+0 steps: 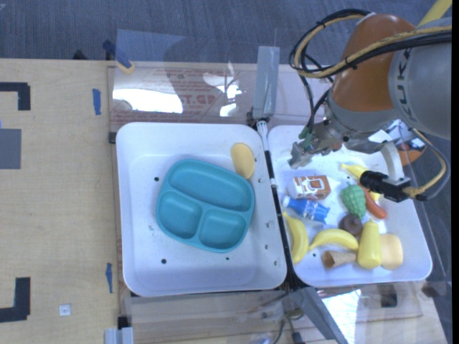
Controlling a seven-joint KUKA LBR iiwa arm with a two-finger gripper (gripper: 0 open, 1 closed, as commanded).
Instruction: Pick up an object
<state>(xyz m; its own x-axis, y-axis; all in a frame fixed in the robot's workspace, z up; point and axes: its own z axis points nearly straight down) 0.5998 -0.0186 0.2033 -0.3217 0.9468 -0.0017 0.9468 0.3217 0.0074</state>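
My gripper point(307, 151) hangs over the upper left part of the right bin point(422, 262), just above an orange-and-white carton point(311, 185). Below the carton lies a blue packet point(308, 208). Two bananas point(296, 236) point(336, 239) rest near the bin's front. A green toy point(352, 198), an orange carrot point(374, 206), a brown piece point(350, 224), a yellow bottle point(368, 246) and a pale yellow cup point(391, 249) crowd the right side. I see nothing hanging from the gripper.
The left bin point(129, 206) holds a teal divided plate point(205, 204) and a yellow oval fruit point(243, 159) by its right wall. A grey post point(266, 84) stands behind the divider between the bins. Black cables point(323, 34) loop above the wrist.
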